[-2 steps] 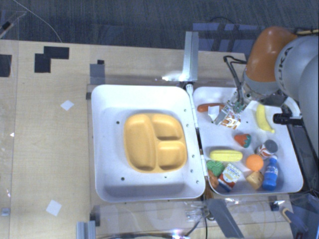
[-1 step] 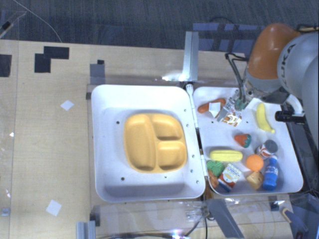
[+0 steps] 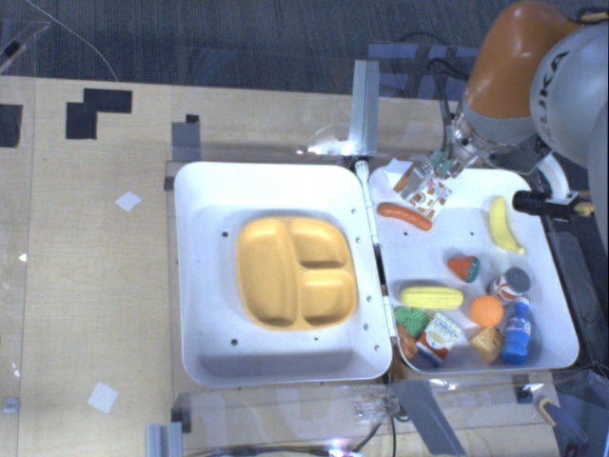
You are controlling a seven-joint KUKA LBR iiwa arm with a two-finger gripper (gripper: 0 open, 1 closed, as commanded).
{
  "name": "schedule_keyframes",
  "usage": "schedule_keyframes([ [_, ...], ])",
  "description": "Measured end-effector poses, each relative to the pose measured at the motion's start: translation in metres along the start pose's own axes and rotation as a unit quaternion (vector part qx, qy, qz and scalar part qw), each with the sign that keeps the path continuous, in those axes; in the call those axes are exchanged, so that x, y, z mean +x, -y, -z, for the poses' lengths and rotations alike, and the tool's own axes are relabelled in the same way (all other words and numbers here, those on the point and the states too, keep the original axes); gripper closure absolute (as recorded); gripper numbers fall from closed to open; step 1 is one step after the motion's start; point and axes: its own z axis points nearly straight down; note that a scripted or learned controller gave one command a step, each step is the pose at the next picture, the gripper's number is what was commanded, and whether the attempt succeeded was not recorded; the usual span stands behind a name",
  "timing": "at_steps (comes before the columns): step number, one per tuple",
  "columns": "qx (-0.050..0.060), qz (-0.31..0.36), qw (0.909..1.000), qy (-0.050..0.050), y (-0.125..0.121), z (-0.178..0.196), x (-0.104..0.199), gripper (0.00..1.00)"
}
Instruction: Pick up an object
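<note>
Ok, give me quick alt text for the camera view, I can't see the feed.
The gripper hangs over the right bin's top left corner, at a small printed packet. Below lie a sausage, banana, corn cob and other toys; the left bin holds a yellow divided tray.

Arm (image 3: 547, 55) cut off at right edge, small carton (image 3: 425, 188) print too blurred to read

floor (image 3: 190, 17): dark blue-grey carpet | bench (image 3: 86, 284): pale wood, black patches (image 3: 95, 110)
</note>
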Motion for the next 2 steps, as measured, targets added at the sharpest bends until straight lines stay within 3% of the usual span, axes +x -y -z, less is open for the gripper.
schedule_keyframes([
  [1, 0.002, -0.001, 1.0, -0.001, 0.002, -0.002, 0.0, 0.0],
  [2, 0.005, -0.169, 0.9857, -0.002, 0.026, -0.069, -0.048, 0.0],
])
